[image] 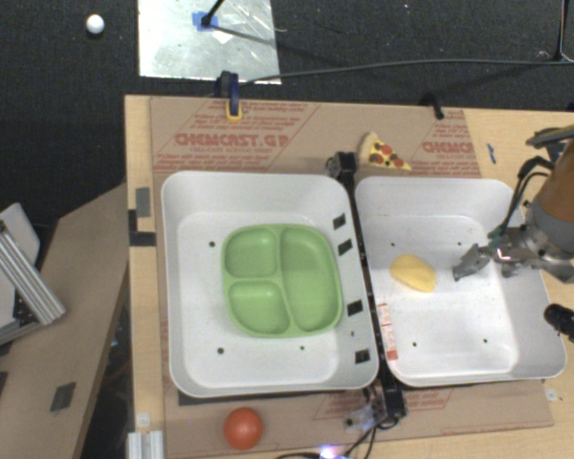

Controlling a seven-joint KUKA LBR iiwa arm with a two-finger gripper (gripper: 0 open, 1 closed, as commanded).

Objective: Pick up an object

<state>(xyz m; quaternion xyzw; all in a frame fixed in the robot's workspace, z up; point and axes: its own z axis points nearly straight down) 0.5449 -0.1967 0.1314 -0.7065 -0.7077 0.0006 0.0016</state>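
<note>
Left edge: metal rail (14, 266), cut off by frame. White ball (96, 24) on dark cloth, far back. Left bin (187, 352) holds green tray (280, 280), three compartments. Red ball (243, 426) on surface (143, 122) in front of left bin. Pizza toy (384, 153) behind bins, near seam. Right bin (478, 352) holds yellow object (414, 274), left of centre. End effector (471, 265) just right of it, apart; fingers small, blurred, spread or closed cannot tell. Arm (564, 208) cut off at right.
</note>
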